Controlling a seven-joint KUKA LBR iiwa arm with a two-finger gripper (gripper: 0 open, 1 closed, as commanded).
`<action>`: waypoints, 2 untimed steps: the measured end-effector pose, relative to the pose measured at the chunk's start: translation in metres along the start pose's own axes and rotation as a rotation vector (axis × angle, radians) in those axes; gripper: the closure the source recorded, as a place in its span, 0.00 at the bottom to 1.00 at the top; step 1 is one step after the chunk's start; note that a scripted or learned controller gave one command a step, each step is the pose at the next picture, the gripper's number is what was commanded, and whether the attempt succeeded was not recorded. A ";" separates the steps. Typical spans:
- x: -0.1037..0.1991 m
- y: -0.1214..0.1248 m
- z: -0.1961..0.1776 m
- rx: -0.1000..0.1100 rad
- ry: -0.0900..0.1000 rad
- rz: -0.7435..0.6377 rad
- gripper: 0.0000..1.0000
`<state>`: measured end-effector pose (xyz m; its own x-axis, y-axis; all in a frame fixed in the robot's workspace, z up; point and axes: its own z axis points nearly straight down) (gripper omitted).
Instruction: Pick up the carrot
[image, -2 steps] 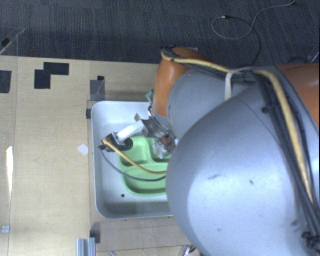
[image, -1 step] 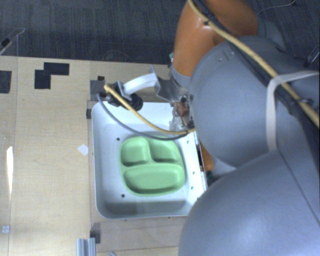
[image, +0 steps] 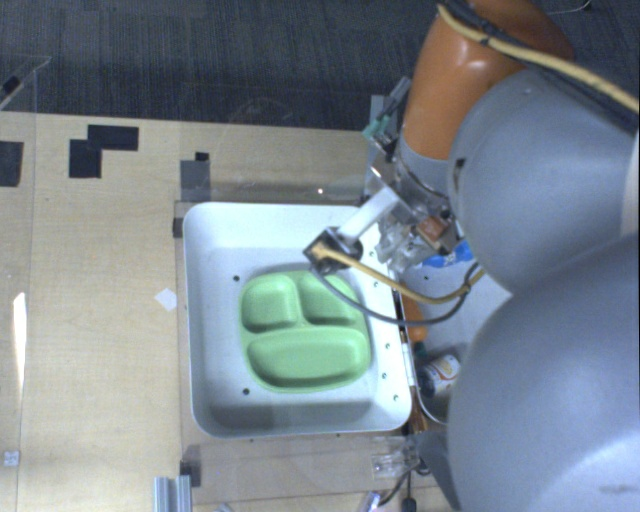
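I see gripper (image: 415, 238) hanging over bin divider, right of green tray (image: 303, 332); grip state unreadable. Orange sliver (image: 414, 330) under arm, right bin, possibly carrot; arm hides rest.

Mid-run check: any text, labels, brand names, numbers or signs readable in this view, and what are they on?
None can be read.
Black block shapes on the wooden bench: plain marks, no letters.
Small can-like item beside the white bin: surface too blurred to read.
Green divided tray: no marking visible.
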<state>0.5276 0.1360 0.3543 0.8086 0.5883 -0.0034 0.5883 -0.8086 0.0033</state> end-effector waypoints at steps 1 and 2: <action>-0.013 -0.026 0.027 0.001 0.001 -0.641 1.00; 0.009 -0.075 0.097 0.003 0.000 -0.277 1.00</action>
<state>0.4905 0.2012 0.2574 0.6166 0.7873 -0.0034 0.7873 -0.6166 -0.0005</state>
